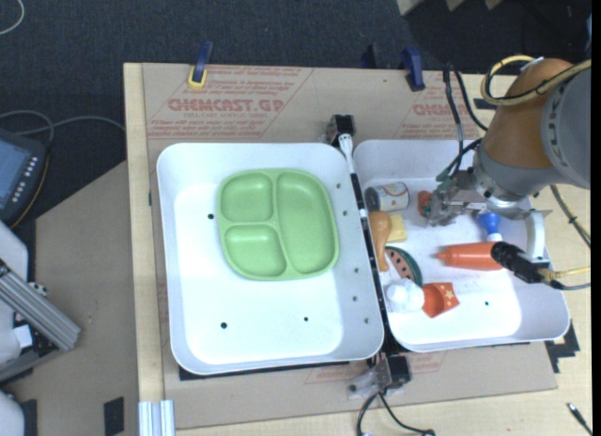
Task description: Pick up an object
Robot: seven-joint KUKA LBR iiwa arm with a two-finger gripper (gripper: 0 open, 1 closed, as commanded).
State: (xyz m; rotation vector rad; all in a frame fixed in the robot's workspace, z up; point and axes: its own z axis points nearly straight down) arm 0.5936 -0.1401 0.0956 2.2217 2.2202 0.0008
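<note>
The green divided plate (278,224) lay in the left bin (188,265). Right of the plate, the gripper (449,201) hung over the right bin (540,317); its state was unclear. An orange bottle (467,256) lay below it.

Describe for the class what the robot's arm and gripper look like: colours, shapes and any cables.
The arm is a thick, rounded grey tube with a glossy orange band above the wrist. Thin black and yellow cables loop beside it towards the wrist. Below the band sits a pale grey collar, then a small dark metal gripper, too cluttered to make out in detail.
</note>
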